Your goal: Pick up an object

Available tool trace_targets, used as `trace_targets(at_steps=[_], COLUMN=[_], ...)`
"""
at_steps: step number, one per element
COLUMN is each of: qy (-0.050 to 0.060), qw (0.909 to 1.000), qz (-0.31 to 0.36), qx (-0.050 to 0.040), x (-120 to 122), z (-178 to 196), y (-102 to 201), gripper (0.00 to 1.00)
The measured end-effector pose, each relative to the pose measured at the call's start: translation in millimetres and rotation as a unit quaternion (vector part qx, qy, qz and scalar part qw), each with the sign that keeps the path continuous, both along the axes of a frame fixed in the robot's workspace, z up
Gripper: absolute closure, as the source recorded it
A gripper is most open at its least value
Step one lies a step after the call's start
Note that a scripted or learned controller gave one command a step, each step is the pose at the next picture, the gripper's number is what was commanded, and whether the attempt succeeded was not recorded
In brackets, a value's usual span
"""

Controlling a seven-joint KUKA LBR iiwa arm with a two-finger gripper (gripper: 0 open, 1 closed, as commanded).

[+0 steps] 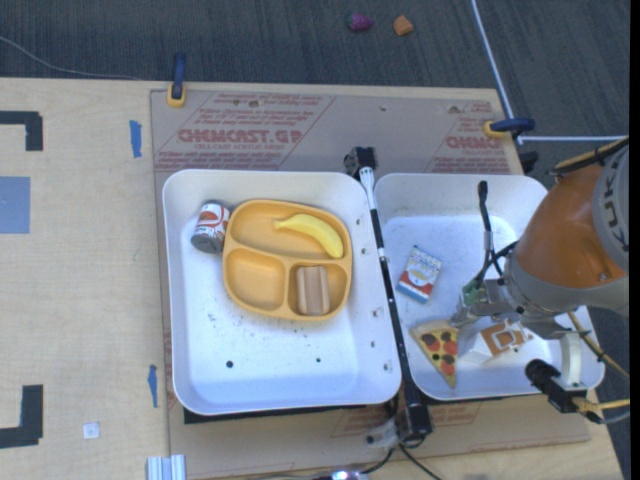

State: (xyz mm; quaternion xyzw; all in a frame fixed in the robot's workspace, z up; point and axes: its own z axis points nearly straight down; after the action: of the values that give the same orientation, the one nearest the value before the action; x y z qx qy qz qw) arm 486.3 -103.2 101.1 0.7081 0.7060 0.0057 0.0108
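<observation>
My gripper [478, 313] hangs low in the right bin [450, 203], reaching in from the right under the orange-banded wrist. Just left of it and below lies a pizza slice [438, 349] on the bin floor. A small white and orange item [503, 340] lies right beneath the gripper, and a small green piece [470, 294] shows at the gripper's left side. A white, red and blue carton [420, 274] lies further left, apart from the gripper. I see nothing clearly held.
The left bin [200, 358] holds a yellow divided plate [250, 278] with a banana [312, 232] and a brown block [313, 290] in its compartments. A small can [209, 227] lies beside the plate. Black cables [484, 223] run across the right bin.
</observation>
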Motion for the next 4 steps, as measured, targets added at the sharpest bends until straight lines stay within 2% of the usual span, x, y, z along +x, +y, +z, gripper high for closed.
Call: trace_targets(at_steps=[1, 2, 3, 4], qy=[-0.001, -0.003, -0.003, 0.003], qw=[1.0000, 1.0000, 1.0000, 1.0000], qz=[0.000, 0.000, 0.000, 0.001], qx=[-0.0005, -0.0008, -0.0007, 0.0020], x=[0.2, 1.7, 1.5, -2.1], z=[0.5, 10.8, 10.6, -11.2], y=[-0.5, -0.1, -0.1, 9.4], gripper=[0.00, 1.00, 0.00, 0.00])
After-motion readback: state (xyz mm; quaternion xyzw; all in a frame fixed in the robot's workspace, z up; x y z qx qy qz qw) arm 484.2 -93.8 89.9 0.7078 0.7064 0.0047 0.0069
